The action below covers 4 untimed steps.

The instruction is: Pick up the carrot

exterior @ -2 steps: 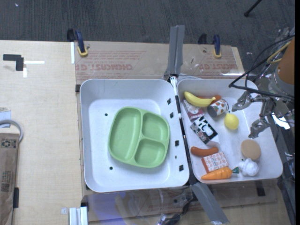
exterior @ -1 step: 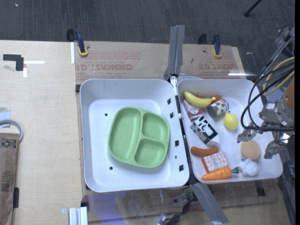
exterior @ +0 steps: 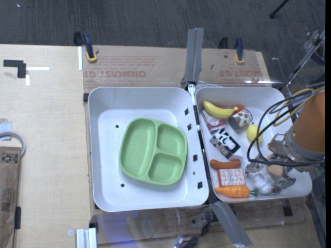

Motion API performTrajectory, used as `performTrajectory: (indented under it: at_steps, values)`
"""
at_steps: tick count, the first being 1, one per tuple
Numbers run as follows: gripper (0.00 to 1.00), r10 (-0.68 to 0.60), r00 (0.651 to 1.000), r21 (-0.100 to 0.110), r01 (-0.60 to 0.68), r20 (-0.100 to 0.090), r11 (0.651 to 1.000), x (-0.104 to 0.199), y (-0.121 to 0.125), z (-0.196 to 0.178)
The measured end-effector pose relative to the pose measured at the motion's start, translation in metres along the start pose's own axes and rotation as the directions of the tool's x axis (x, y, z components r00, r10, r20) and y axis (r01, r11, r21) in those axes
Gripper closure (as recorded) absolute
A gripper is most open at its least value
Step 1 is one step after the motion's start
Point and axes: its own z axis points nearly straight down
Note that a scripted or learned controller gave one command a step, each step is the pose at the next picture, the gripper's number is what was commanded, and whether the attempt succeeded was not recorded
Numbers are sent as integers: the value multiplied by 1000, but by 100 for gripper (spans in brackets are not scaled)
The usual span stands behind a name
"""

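Carrot (exterior: pixel 234 191) lay flat at about six o'clock in the right bin (exterior: pixel 302 192), right against the near wall, orange body pointing left and green stub to the right. You had it touching the small printed box (exterior: pixel 231 177) just above it, with the red sausage (exterior: pixel 225 164) beyond that, so the approach looked tight from twelve o'clock. Banana (exterior: pixel 220 109) sat up at eleven o'clock, well clear. Left bin (exterior: pixel 98 154) carried the green divided plate (exterior: pixel 153 151), apart from the action. Your gripper (exterior: pixel 276 172) hung at three o'clock of the carrot, near it, over some pale clutter; its opening I could not make out, and nothing showed clearly gripped.
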Motion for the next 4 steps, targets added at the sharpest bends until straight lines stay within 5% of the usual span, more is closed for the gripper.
performTrajectory:
  at_steps: [1,2,3,4]
  values:
    - [100,-3,1000,3,3,3,1000,-3,-1,-10]
    - [100,280,960,6,-280,6,960,-67,36,-2]
    - [100,497,868,2,-497,3,868,-86,45,-100]
    - [100,619,785,2,-619,2,785,-62,25,-142]
